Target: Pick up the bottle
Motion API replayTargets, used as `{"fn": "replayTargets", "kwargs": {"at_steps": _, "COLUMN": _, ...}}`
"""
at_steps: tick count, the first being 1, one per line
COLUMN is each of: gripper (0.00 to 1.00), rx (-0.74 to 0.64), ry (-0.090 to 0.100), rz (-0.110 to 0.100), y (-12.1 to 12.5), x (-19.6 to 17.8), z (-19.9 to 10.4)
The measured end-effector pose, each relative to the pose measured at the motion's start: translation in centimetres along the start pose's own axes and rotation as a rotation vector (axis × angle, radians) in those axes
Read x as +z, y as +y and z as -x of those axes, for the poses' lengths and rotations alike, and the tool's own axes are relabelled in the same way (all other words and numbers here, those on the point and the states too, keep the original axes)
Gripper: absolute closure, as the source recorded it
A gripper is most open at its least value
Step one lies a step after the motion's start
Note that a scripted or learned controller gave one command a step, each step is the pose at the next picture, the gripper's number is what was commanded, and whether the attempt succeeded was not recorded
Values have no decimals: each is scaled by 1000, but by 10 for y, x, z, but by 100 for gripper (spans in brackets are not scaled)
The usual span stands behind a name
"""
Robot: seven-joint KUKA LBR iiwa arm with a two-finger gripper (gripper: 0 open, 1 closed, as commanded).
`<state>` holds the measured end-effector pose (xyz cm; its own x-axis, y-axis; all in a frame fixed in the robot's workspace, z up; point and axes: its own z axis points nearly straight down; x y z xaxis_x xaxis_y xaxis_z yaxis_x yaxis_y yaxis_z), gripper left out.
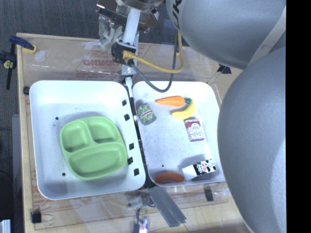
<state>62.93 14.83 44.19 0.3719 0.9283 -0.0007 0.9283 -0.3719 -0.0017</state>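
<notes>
The bottle (194, 129), white with a red label, lies on its side in the right bin (214, 106), toward that bin's right half. My gripper (108, 32) hangs beyond the far edge of the bins, over the bench near the divider between them, well away from the bottle and up-left of it. A yellow cable loops from the wrist down across the right bin's far rim. Nothing is seen held in the gripper.
In the right bin, an orange carrot (170, 101) and a yellow banana (183, 112) lie just beyond the bottle. A small patterned can (145, 113) sits near the divider; a sausage (169, 177) and a white box (200, 169) lie at the front. A green divided plate (94, 147) rests in the left bin (43, 110).
</notes>
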Motion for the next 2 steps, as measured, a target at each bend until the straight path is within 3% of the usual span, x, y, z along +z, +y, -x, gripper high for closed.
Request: {"fn": "replayTargets", "kwargs": {"at_steps": 2, "gripper": 100, "rx": -23, "ry": -5, "rz": -6, "y": -3, "x": -19, "z": -6}}
